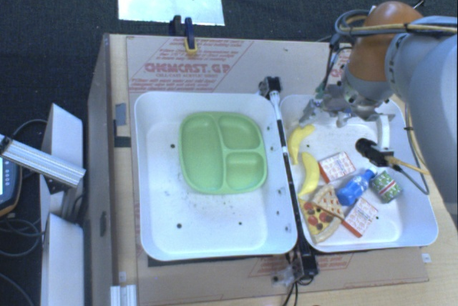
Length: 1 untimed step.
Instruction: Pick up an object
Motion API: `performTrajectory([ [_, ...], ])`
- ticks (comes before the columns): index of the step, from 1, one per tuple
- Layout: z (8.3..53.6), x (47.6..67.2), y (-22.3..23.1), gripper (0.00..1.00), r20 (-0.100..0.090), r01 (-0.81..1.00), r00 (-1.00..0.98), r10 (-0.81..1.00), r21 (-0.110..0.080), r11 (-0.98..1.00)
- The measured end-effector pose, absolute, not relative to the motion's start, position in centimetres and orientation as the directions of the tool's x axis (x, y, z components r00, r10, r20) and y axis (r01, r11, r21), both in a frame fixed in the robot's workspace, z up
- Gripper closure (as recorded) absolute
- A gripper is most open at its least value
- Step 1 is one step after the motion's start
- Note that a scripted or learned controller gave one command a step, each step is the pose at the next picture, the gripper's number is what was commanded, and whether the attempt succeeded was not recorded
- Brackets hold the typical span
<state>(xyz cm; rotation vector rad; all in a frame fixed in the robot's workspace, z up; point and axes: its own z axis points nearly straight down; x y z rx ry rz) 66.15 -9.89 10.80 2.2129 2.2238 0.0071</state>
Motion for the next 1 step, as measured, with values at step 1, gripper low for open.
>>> performTrajectory([
  [1, 8.47, 66.72, -9.03, 0.0, 0.0, 1.0, -0.005, 1.0, 0.002, 0.005],
])
